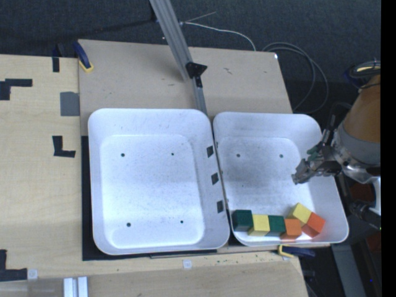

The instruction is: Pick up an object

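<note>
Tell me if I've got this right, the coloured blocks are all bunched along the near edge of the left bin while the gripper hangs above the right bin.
Not quite. The camera view shows the coloured blocks along the near edge of the right bin, not the left bin. The gripper does hang above the right bin.

Robotics lab: 2 shallow white bins (151,119) on a plywood desk (124,79) marked with black tape (59,146), loose cables (297,51) on dark carpet (74,8), metal pole (173,30), industrial arm (365,125).

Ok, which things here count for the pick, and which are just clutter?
For the pick: end effector; coloured blocks along the near wall of the right bin.

Lying about: left bin; metal pole; cables; blue-yellow clamp.
</note>
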### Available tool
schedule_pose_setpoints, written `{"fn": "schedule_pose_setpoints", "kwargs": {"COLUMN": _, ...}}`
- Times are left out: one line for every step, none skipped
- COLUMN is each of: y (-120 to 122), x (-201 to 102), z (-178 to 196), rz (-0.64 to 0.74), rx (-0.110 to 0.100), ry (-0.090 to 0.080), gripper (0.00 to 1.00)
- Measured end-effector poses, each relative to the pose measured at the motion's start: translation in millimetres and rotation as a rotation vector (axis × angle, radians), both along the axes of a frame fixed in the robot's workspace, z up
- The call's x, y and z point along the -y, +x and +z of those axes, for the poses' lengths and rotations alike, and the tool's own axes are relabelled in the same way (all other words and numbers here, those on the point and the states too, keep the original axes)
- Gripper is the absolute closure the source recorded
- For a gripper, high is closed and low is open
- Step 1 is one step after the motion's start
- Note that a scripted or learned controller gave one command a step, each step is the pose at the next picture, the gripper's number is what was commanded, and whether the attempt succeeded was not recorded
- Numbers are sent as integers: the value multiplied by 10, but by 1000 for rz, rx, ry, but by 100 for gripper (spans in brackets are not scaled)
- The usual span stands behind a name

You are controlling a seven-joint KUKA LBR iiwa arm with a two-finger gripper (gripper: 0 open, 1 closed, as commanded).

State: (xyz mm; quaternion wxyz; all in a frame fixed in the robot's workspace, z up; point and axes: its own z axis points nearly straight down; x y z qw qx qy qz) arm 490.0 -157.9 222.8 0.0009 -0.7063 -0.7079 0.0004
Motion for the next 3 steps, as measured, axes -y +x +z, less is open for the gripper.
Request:
{"fn": "schedule_pose_setpoints", "kwargs": {"y": 414, "x": 253, "z": -484, "rz": -1, "rx": -2, "ry": -3, "gripper": 100}}
{"fn": "schedule_pose_setpoints", "kwargs": {"y": 411, "x": 247, "z": -456, "rz": -1, "rx": 0, "ry": -2, "gripper": 0}}
{"fn": "schedule_pose_setpoints", "kwargs": {"y": 508, "x": 361, "z": 283, "rz": -1, "rx": 9, "ry": -4, "gripper": 0}}
